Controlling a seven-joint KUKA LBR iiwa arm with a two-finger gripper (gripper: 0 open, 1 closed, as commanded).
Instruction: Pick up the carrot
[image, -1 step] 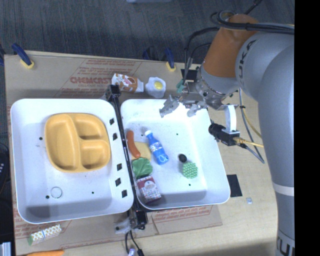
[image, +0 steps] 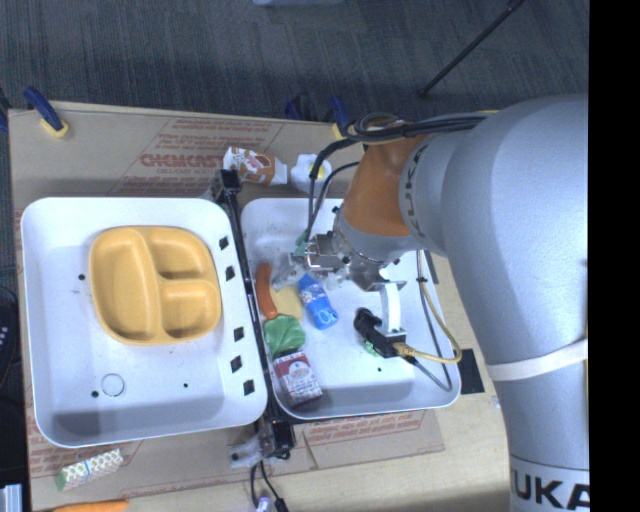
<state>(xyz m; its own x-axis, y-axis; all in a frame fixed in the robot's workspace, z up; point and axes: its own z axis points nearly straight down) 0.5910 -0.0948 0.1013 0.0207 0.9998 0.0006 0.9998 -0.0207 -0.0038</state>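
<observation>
Two white bins: left bin (image: 40, 330), right bin (image: 420, 395). Left bin holds one yellow tray (image: 155, 282). Right bin holds one carrot (image: 264, 290), one blue bottle (image: 317, 304), one green item (image: 283, 333), one red box (image: 297, 379).

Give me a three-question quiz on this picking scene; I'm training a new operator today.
1. True or false: the carrot lies in the right bin.
2. What sits in the left bin? A) yellow divided tray B) blue bottle C) red box
3. Which colour is the item directly beside the blue bottle, toward the carrot?

Key: 1 true; 2 A; 3 yellow.
</observation>
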